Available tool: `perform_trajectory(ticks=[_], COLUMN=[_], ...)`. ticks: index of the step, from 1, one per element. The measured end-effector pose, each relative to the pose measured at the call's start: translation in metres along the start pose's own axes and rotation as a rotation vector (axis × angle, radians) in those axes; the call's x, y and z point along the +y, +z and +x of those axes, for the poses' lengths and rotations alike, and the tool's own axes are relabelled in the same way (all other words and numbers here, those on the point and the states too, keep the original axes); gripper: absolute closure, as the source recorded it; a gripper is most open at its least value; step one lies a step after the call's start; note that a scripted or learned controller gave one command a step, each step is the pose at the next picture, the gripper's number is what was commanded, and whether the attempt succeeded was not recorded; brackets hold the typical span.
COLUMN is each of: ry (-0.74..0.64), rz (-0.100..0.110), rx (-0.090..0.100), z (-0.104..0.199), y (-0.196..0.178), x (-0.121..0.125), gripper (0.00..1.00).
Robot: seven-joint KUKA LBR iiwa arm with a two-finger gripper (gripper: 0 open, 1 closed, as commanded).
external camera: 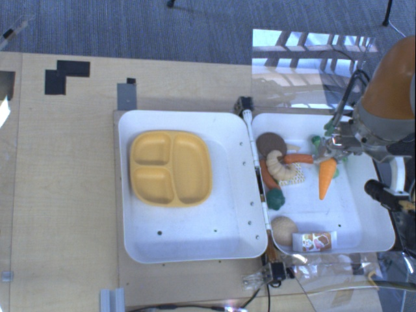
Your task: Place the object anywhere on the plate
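Observation:
The yellow divided plate (171, 168) lies in the left bin (195, 239), towards its back left. In the right bin (364, 236) an orange toy carrot (326, 178) points toward the front, its wide top just under my gripper (333, 147). The gripper sits low over the bin's back right, touching or nearly touching the carrot's top. Whether it grips the carrot cannot be told from this slant. Green leaf bits (316, 140) show beside the gripper.
More toys crowd the right bin's left side: a brown round piece (270, 142), a pale shrimp (278, 168), a thin orange stick (298, 158), a green lump (275, 199), a tan ball (283, 226) and a small packet (314, 241). A ridge (255, 174) divides the bins.

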State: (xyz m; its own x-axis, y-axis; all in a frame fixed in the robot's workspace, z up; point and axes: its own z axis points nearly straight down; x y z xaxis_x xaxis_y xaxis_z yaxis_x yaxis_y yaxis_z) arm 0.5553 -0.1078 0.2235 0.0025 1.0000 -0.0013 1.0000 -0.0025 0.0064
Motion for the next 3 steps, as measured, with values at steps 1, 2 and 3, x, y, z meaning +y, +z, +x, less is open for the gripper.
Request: perform_trajectory(ticks=[1,2,3], ry=[0.056,0.028,0.032], rz=[0.006,0.002,0.002], rx=[0.006,0.005,0.002], z=[0.087,0.162,0.158], y=[0.041,0.039,0.038], x=[0.024,0.054,0.054], gripper=[1.0,1.0,0.0])
